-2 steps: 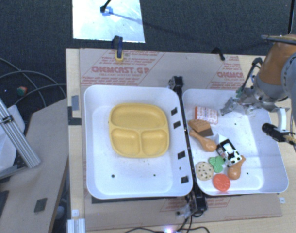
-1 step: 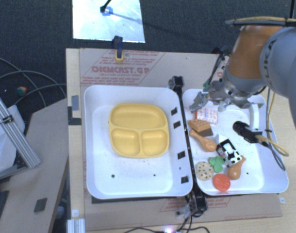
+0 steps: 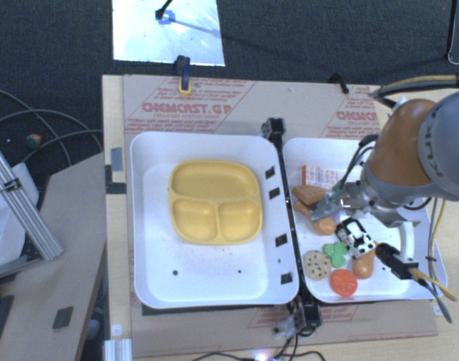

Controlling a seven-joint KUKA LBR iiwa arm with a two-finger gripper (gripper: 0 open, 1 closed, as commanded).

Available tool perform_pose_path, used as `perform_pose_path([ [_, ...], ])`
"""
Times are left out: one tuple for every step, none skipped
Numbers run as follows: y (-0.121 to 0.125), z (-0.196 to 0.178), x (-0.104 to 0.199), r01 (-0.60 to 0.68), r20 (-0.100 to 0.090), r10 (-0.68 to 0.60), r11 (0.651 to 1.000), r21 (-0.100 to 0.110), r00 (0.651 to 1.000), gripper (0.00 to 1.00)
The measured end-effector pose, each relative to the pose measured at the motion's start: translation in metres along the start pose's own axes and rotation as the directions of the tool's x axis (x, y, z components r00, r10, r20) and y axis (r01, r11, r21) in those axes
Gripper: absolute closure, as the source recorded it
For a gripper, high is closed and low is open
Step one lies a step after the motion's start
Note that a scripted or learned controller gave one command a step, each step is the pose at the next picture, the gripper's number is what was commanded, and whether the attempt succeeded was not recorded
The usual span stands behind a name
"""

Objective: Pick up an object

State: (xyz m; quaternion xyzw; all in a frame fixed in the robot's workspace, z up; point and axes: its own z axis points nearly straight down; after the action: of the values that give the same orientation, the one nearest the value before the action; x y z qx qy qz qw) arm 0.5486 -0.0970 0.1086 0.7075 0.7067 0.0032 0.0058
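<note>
Claw [image 3: 341, 201] down in the right bin [image 3: 417, 288], arm [image 3: 421, 153] reaching in from the right w/ its orange band bulked up above the wrist. Can't tell the claw's state: tips are lost among the toy food, too small and cluttered to read, so no call on whether anything's in its grip.

Closest stuff first. Brown cracker-like piece [image 3: 308, 195] sits just left of the claw. Orange-brown roll-shaped piece [image 3: 324, 225] lies right below the claw, maybe touching, can't confirm. Red-and-white card [image 3: 321, 175] lies flat just above and left, near the bin's back.

Bit further out, below the claw: black-and-white toy [image 3: 357, 238], looks cow-patterned. Next to that, a green piece [image 3: 336, 253], and a round cookie [image 3: 316, 265] w/ dark spots just left of the green one. Orange-brown piece [image 3: 364, 264] stands right of the green. Red tomato-like ball [image 3: 344, 283] is lowest, near the bin's front wall.

Well off to the left, past the divider btwn the bins: left bin [image 3: 150, 224] holding a yellow sectioned plate [image 3: 215, 201], three compartments, lying flat, mid-bin.

Far up-left beyond both bins, a blue-and-yellow clamp [image 3: 183, 74] on the cardboard edge.
</note>
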Motion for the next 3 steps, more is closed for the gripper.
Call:
perform_pose_path([
  [0.061, -0.06, -0.044, 0.003, 0.001, -0.003, 1.0, 0.001, 1.0, 0.0],
  [0.126, -0.1, 0.025, 0.013, -0.005, -0.013, 1.0, 0.001, 1.0, 0.0],
  [0.117, 0.034, -0.003, 0.0, -0.004, 0.0, 1.0, 0.02, 1.0, 0.0],
])
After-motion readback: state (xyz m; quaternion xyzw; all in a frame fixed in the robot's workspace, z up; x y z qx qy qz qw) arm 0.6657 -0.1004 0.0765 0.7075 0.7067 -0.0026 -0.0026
